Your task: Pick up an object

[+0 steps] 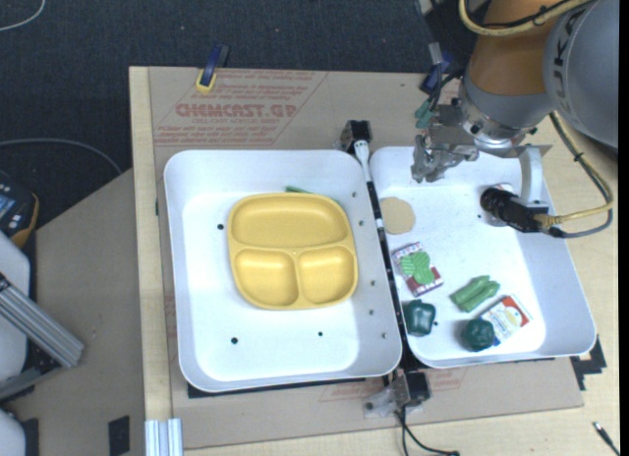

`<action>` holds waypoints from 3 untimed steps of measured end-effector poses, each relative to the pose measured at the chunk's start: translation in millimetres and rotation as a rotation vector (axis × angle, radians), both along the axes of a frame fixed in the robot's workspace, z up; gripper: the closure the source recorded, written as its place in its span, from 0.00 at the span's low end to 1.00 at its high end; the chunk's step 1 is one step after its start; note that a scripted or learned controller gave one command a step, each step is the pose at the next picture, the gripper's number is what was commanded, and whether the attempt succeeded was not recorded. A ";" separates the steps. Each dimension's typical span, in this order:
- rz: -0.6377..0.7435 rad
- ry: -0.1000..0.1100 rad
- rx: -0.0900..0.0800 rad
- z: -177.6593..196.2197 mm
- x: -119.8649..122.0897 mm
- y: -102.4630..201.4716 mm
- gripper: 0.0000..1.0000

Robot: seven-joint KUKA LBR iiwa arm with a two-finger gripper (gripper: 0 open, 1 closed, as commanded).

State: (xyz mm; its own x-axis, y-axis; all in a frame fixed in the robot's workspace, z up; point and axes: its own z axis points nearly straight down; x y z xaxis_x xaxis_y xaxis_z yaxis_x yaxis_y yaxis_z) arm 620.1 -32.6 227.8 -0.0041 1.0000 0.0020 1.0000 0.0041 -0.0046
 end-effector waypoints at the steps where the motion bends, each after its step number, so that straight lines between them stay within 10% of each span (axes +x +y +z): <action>1: 0.002 0.001 0.001 -13.4 -15.5 51.7 1.00; 3: -0.005 -0.007 -0.001 3.6 -24.6 48.3 1.00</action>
